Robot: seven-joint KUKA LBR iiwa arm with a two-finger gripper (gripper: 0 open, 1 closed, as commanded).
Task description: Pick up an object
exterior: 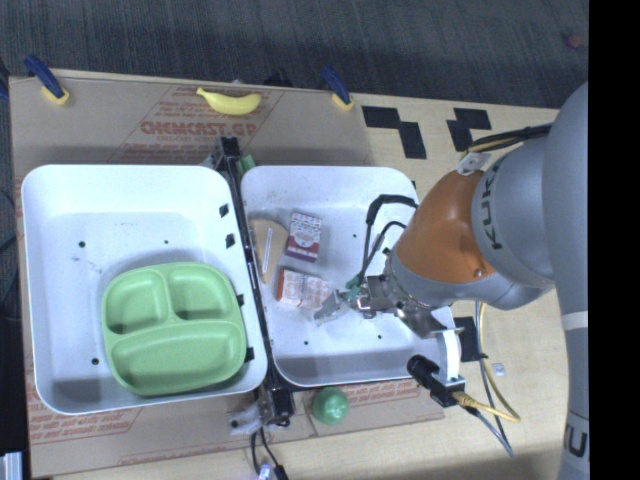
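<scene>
My gripper [338, 308] is low in the right bin [395, 190], just right of a crumpled pale packet [298, 288] and close to touching it. A small red and white box [304, 236] lies farther back in the same bin. A thin wooden stick [266, 250] rests along the bin's left wall. The orange band and grey wrist [445, 243] hide the bin's right side.
The left bin [60, 208] holds a green compartment plate [175, 326]. A green ball [329, 405] sits on the bench in front of the right bin. A yellow banana [229, 99] lies behind the bins. Blue clamps [47, 78] hold the cardboard.
</scene>
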